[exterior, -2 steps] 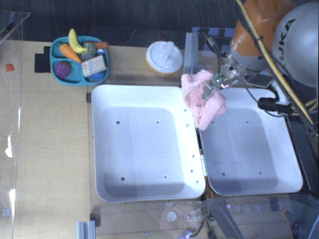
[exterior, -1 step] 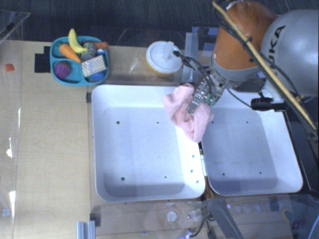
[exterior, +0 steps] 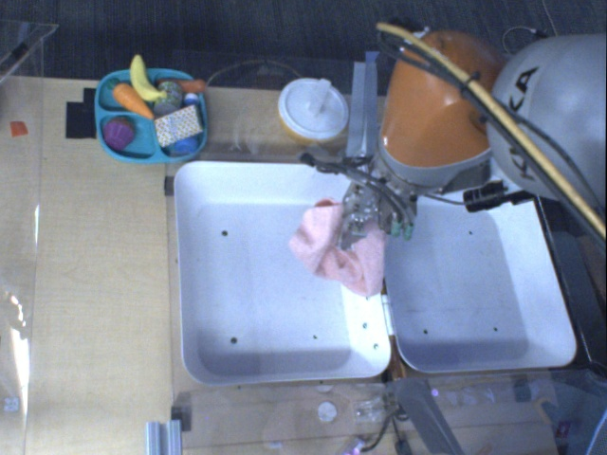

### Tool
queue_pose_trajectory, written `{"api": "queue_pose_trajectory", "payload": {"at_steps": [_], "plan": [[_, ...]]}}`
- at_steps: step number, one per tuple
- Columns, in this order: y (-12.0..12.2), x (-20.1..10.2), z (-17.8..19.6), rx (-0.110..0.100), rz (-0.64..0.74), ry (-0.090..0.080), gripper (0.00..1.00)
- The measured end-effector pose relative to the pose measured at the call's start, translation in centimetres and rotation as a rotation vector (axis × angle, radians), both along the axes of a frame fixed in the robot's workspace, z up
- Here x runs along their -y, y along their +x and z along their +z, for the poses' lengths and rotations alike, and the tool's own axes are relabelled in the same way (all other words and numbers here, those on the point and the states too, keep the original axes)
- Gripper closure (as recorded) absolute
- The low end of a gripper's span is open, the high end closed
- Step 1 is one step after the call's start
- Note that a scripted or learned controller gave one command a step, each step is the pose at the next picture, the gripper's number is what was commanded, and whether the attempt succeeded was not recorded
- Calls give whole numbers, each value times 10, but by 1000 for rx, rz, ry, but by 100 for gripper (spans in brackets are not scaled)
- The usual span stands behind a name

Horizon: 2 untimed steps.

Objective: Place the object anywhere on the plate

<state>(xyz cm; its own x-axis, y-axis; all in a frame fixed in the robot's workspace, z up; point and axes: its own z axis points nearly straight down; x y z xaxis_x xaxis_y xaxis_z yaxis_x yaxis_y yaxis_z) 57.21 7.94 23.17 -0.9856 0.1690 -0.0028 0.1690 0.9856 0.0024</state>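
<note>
One "KUKA" mark on arm [exterior: 560, 102]

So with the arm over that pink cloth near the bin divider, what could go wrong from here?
1. The pink cloth is limp and bunched by the right wall of the left bin, so the tool may catch just a fold and lose it.
2. It lies close to the wall between the bins, and could drag or snag there when lifted.
3. The blue plate already holds toy food, leaving little free room for the cloth.

Bare floor across left bin [exterior: 237, 282], pink cloth [exterior: 334, 249] against its right wall.
</note>
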Motion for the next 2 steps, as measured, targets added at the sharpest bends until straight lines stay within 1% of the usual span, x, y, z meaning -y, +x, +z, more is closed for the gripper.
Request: {"api": "queue_pose_trajectory", "payload": {"at_steps": [1, 2], "plan": [[-34, -38, -5, -1, 172, 0, 100], [-33, -37, -4, 0, 171, 0, 0]]}}
